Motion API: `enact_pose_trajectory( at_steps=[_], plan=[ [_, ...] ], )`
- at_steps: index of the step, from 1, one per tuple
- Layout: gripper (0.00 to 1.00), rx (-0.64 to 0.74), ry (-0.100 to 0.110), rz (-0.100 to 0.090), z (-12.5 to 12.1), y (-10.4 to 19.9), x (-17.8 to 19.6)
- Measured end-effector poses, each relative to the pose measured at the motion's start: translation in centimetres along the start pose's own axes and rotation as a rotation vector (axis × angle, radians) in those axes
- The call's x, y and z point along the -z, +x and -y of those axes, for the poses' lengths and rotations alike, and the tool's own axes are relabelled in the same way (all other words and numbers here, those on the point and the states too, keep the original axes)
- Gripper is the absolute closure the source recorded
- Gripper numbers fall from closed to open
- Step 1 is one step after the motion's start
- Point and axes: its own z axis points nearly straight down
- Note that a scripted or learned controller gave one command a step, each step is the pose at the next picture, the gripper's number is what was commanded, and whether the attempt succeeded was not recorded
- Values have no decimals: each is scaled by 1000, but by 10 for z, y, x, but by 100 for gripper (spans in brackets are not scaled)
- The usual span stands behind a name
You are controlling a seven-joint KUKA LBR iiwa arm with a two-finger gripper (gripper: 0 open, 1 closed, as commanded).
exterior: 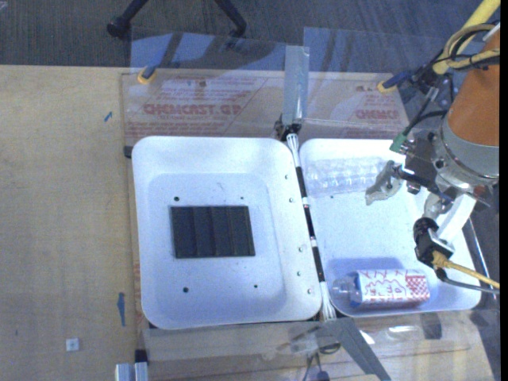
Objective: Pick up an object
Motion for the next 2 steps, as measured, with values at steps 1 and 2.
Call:
enact_pose_trajectory(
  at_steps=[1,2],
  plan=[
    [0,-181,5,0,4,-2,-52],
    [0,-224,5,-1,-29,-78,-92]
  ],
)
